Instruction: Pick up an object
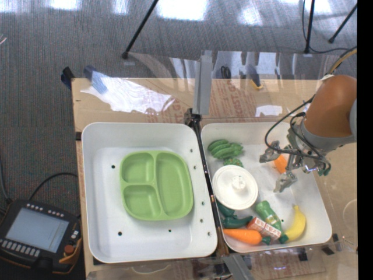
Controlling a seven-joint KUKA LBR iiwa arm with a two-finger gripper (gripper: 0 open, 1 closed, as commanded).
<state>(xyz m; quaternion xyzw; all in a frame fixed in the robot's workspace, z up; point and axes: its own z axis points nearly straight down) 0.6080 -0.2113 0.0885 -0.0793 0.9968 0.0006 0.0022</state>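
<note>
Gripper (284, 169) on my grey arm with the orange band (330, 107) sits over the right shallow white bin (315, 200), up near its far right part, and it's got a small orange piece (280, 163) between its metal fingers (285, 182). So from what I'm seeing the fingers are pinched on that orange thing, and it looks clear of the bin floor, though the angle doesn't make that super obvious.

Rest of the right bin is pretty busy. Green ridged plastic pea pods (225, 149) lie near the far left corner. Round white lid-like dish with a knob on top (235, 186) sits about in the middle, close to the left wall. Along the near edge I've got an orange plastic carrot (243, 235), a dark green plastic vegetable (232, 219) tucked just under the white dish, a green bottle-shaped toy with a red and white label (268, 216), and a yellow plastic banana (296, 223) toward the near right corner. Those near-edge items are crowded together, several touching.

Left shallow white bin (99, 150) holds a light green plastic divided plate with three compartments (156, 185), lying flat roughly in the centre.

Crumpled clear plastic sheet (127, 94) lies on the bench's far left corner, behind the left bin. Black teach pendant with a grey screen (36, 235) sits on the floor off the bench's near left corner.
</note>
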